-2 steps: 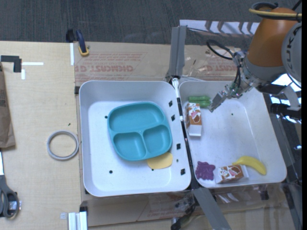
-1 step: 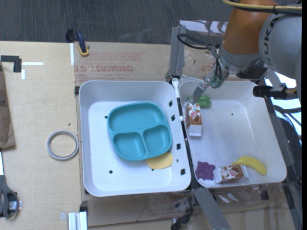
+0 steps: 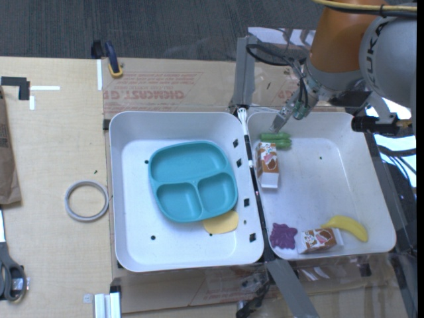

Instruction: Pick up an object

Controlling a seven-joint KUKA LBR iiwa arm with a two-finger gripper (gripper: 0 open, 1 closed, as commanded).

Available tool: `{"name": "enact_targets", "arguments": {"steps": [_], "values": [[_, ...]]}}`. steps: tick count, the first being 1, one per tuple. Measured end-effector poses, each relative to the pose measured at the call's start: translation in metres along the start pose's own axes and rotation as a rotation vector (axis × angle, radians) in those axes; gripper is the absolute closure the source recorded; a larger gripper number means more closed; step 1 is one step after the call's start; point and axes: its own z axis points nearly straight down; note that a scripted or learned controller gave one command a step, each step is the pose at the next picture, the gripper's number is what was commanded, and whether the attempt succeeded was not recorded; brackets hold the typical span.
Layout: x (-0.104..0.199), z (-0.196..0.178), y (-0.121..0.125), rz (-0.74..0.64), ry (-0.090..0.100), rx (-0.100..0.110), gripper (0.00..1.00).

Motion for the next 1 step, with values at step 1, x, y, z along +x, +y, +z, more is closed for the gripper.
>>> {"name": "enact_targets", "arguments": {"steps": [1], "values": [[0.0,0.0002,-0.0001,0.0,0.0,0.0,0.0]]}}
